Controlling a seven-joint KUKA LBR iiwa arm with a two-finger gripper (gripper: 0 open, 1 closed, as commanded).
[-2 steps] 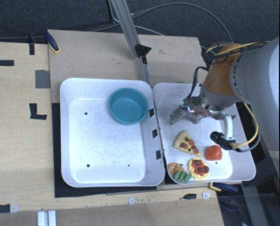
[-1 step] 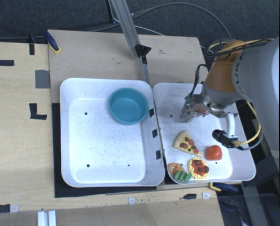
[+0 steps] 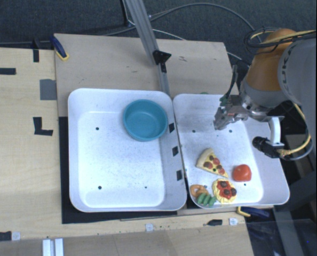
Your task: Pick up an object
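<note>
Pincer poised over upper part of right bin, finger state impossible to tell, nothing visibly gripped. Below pincer, well apart: pizza slice; further down to its right, red tomato; beneath those, round mini pizza and small orange-green piece. Far left of pincer, blue bowl in left bin on tabletop.

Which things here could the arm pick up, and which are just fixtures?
Could be picked:
blue bowl
pizza slice
tomato
round toy pizza
small orange and green toy

Just fixtures:
left bin
right bin
metal pole
cables
</note>
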